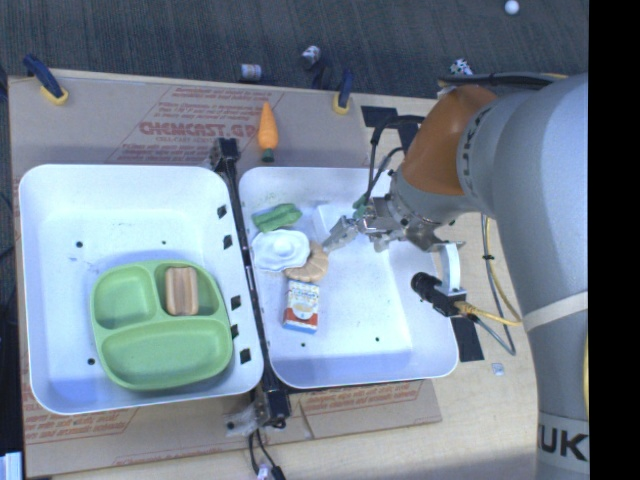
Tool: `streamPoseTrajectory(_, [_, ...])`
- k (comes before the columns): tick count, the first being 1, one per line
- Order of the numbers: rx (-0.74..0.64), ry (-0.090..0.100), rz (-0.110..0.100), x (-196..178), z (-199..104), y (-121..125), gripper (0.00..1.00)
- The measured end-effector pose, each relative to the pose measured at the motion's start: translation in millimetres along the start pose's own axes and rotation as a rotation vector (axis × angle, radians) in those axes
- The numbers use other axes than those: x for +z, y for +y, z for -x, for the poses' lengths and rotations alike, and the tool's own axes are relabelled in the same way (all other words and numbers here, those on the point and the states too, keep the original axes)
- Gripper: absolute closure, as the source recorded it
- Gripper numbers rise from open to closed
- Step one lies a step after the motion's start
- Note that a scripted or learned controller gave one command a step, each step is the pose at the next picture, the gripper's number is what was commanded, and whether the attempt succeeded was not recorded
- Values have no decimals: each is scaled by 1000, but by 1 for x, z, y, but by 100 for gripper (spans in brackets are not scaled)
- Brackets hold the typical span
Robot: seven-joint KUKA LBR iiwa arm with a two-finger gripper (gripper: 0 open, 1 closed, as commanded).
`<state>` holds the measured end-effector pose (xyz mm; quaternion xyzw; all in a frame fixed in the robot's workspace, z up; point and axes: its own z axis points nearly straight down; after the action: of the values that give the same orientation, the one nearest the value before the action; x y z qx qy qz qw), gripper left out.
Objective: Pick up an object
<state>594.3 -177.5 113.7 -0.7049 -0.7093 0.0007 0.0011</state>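
Note:
Several small objects lie in the right bin (pixel 400 343). A green pickle-like piece (pixel 276 215) is at the back left, with a white round item (pixel 280 248) just below it. Beside that sits a tan biscuit-like piece (pixel 316 264), and in front of it a small red, white and blue box (pixel 302 305). My gripper (pixel 340 234) hangs low over the right bin's middle, pointing left, its tip just right of and above the tan piece. I see nothing held in it.
The left bin (pixel 60 198) holds a green divided plate (pixel 160 348) with a brown bun-like piece (pixel 181 290) in its upper right compartment. An orange carrot (pixel 267 126) lies on the cardboard behind the bins. The black divider (pixel 238 258) runs between the bins.

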Motion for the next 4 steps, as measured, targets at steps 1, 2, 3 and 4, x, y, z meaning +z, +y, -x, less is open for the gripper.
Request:
streamPoseTrajectory(1, [-1, 1, -2, -4, -38, -118, 0])
streamPoseTrajectory(2, [2, 0, 0, 22, -13, -20, 0])
streamPoseTrajectory(3, [-2, 1, -1, 12, -14, -20, 100])
streamPoseTrajectory(4, [-1, 1, 2, -102, -116, -76, 100])
